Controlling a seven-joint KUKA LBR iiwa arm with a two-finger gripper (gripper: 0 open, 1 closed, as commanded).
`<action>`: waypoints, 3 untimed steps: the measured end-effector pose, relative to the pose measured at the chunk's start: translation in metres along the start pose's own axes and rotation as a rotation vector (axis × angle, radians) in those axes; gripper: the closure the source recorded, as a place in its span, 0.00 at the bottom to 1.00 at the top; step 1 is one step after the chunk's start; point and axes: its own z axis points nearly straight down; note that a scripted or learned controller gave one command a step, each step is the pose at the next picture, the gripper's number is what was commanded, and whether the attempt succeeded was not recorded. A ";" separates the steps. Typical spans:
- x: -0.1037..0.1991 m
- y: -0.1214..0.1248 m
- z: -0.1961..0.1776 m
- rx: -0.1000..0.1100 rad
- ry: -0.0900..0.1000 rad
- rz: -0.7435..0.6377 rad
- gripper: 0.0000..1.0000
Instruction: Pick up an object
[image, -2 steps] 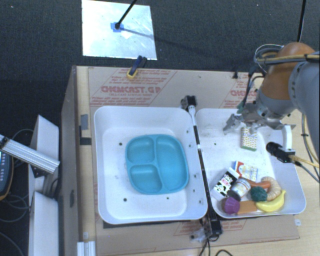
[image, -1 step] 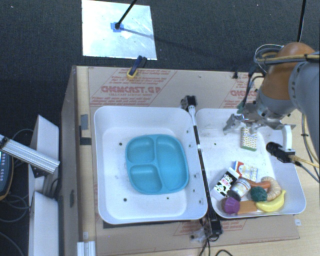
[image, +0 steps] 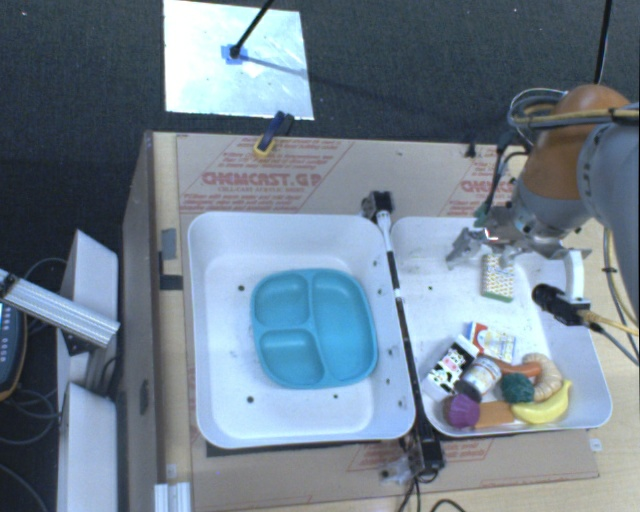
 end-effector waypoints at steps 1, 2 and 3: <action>0.000 0.000 0.000 0.000 0.000 0.000 0.00; 0.000 0.000 0.000 0.000 0.000 0.000 0.00; 0.000 0.000 0.000 0.000 0.000 0.000 0.00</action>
